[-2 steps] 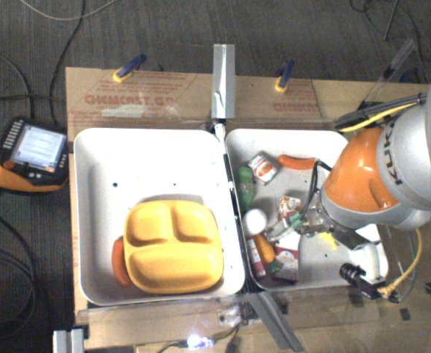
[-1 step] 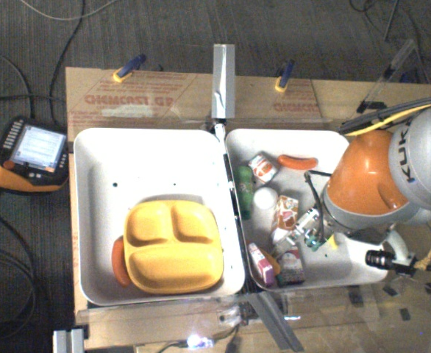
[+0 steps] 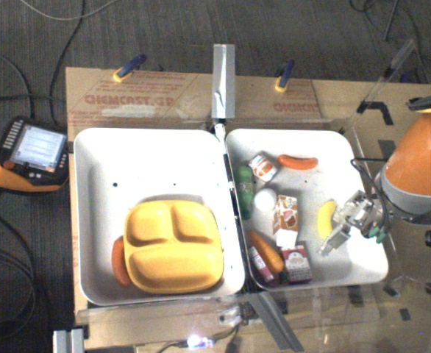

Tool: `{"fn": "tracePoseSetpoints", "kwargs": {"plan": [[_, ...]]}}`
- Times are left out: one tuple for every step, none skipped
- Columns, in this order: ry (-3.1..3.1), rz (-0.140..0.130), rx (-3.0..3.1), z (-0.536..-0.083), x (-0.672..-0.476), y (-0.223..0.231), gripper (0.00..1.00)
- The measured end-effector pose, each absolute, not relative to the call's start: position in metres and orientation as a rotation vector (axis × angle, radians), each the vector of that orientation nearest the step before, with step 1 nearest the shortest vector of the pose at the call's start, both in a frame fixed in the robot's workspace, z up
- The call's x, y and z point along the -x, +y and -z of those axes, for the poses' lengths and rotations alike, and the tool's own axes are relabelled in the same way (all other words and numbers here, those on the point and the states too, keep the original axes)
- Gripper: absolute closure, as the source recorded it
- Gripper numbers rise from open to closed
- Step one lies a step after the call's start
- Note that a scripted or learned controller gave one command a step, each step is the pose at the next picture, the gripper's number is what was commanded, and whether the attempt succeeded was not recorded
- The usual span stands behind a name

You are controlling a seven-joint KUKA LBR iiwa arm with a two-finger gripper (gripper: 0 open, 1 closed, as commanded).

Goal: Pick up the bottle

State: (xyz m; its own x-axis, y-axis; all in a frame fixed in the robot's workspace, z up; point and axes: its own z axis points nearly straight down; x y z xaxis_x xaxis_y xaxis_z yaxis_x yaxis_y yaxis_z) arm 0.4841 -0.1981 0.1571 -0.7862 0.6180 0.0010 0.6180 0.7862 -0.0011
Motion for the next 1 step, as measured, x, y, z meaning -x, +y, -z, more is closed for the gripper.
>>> {"fn": "tracePoseSetpoints", "kwargs": {"plan": [[-2.884,0.001,1.254,-0.3442,-0.4862,-0.1785,0.0]]}}
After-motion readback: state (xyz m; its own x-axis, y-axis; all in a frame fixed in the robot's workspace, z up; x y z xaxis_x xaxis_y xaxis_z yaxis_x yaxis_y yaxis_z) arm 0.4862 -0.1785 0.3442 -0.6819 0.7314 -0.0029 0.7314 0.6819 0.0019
